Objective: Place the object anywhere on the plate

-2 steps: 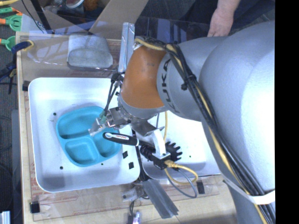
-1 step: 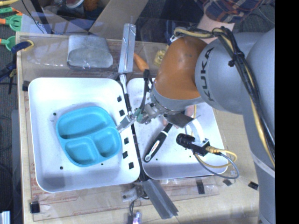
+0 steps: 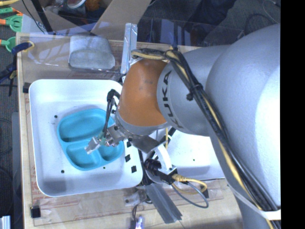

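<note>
A blue divided plate lies in the left white bin, slightly right of the bin's middle. My gripper reaches in from the right and hangs low over the plate's right part, near the ridge between its compartments. The orange wrist band and grey arm body hide the plate's right rim and whatever lies beyond it. A small pale green speck sits by the gripper tip, too small to identify. No object is plainly visible on the plate's bare blue surface.
The right bin is mostly covered by the arm. A grey flat pouch lies on the bench behind the left bin. A cardboard box stands at the back. Cables loop near the front edge.
</note>
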